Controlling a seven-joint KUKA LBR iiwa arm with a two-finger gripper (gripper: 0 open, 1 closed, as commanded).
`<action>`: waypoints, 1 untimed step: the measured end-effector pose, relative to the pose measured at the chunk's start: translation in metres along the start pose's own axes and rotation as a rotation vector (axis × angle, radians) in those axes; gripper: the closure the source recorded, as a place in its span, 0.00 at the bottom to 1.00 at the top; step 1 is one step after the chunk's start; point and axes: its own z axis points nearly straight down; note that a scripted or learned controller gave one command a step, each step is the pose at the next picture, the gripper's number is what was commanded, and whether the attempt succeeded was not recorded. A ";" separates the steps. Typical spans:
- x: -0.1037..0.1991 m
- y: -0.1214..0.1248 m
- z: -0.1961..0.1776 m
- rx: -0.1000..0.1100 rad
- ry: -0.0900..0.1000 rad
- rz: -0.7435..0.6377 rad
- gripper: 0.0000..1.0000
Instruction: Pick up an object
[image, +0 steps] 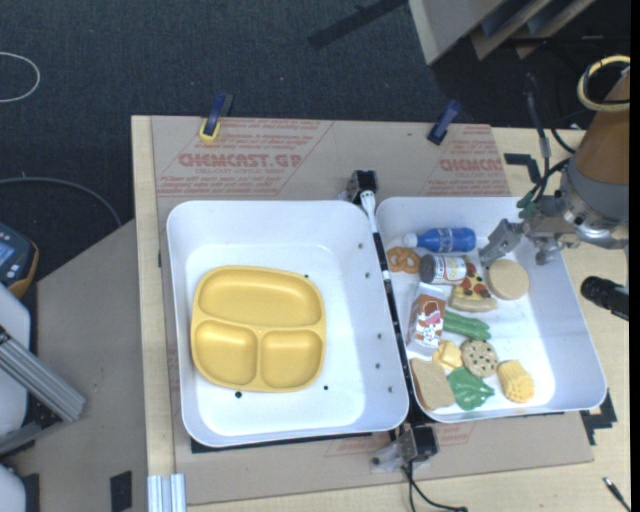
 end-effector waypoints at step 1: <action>0.000 0.003 -0.008 -0.014 -0.003 -0.003 0.00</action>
